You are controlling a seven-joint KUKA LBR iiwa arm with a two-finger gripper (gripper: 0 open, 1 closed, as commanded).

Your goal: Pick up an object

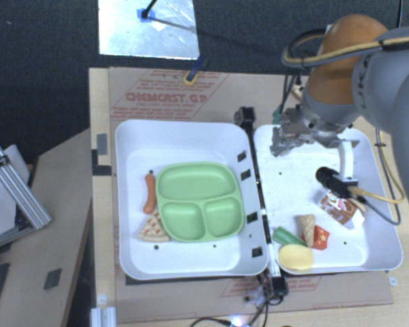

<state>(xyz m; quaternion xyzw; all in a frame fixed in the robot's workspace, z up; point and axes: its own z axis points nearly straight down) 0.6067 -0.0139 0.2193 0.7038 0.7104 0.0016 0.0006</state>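
Gripper point(284, 145): hovers over the far-left corner of the right bin point(290, 191), close to that bin's left wall. Nothing seen in it. Cannot tell whether it is apart or together, because the wrist blocks the view.

No set target, and all candidates sit toward the right bin's near half, so the coming move runs from the far-left corner toward the near side.
- Snack packet point(339, 208): right-centre of the right bin, lying flat. Its long axis is skewed, running from the bin's middle toward its near-right corner. It stands apart from the rest and looks the cleanest pick. The jaws would need to close across the short side.
- Tan cone point(306, 227): near-centre of the right bin. Long axis roughly far-to-near, tip apparently toward the near wall. It touches or nearly touches a small red piece point(320, 237).
- Green piece point(284, 236): near-left of the right bin, slanted, just beside the cone.
- Yellow lump point(296, 257): against the right bin's near wall, long axis along that wall.

Past the right bin's left wall, in the left bin point(191, 142): green divided plate point(199, 201), sausage point(150, 192) lying far-to-near, and pizza slice point(153, 229). All are well apart from the gripper and are poorer choices.
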